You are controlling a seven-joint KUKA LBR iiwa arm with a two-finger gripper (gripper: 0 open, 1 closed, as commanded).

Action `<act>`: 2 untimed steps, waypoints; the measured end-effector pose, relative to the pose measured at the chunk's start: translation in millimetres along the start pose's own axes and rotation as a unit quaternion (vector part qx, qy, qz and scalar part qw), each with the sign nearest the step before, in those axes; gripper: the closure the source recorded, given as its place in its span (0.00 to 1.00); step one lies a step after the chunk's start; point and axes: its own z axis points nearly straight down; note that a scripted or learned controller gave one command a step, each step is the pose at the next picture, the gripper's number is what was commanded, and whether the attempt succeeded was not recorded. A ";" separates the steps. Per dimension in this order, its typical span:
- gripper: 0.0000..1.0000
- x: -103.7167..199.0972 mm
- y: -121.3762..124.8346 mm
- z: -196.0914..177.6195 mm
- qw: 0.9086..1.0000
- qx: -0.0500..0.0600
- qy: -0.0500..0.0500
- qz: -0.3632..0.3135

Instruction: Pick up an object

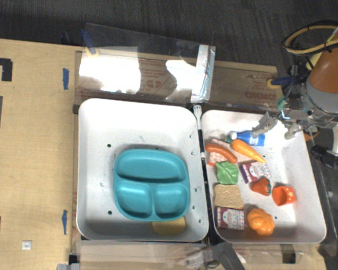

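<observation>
we see the gripper (279, 124) above the far edge of the right bin (313, 189), its two fingers spread apart with nothing between them. just beside its left finger lies a blue and white bottle (250, 138), its long axis running left to right, cap toward the left. touching the bottle's near side is a carrot (248, 150), slanting from upper left to lower right. further out crowd a sausage (221, 151), a green leaf piece (227, 173), a bread slice (229, 196), a red pepper (261, 186), a tomato-like piece (284, 195), a dark packet (230, 218) and an orange fruit (260, 221). the left bin (94, 125) holds a teal divided tray (151, 184) and a yellow sponge (169, 225) at its near edge.
</observation>
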 end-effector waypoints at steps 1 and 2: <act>0.00 -14.4 17.0 91.8 0.998 -0.006 -0.002 -0.062; 0.00 12.3 -8.2 113.1 0.997 -0.002 -0.001 -0.077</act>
